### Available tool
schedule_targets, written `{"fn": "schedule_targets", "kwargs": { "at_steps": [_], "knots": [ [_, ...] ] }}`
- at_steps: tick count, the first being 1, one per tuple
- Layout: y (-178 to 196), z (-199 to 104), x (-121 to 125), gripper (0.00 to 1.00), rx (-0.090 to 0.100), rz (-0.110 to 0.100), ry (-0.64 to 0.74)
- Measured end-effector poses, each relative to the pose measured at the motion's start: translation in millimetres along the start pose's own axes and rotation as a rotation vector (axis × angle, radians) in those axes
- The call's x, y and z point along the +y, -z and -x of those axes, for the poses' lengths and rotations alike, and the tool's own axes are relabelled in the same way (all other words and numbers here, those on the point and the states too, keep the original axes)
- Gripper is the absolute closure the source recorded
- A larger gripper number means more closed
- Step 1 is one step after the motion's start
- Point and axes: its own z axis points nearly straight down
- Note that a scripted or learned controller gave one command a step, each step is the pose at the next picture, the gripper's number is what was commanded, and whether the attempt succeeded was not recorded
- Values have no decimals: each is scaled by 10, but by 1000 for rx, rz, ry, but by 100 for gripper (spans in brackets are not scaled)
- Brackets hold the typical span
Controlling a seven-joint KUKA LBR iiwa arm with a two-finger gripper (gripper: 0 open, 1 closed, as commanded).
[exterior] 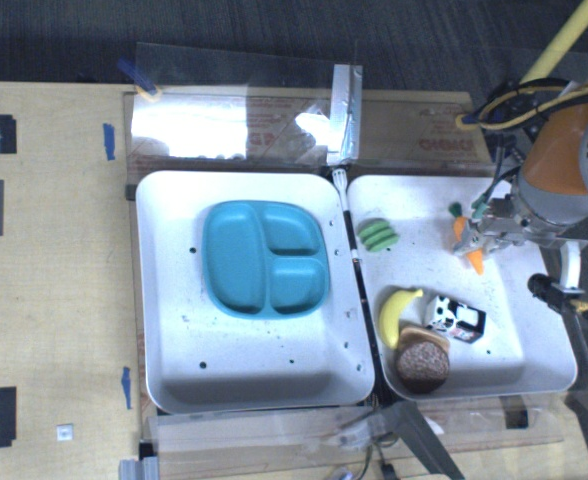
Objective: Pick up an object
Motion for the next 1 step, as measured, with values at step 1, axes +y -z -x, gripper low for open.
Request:
{"fn": "schedule_targets", "kwargs": {
  "at_steps": [1],
  "knots": [
    [954, -614, 133, 100, 5, 2, -36]
  ]
}}
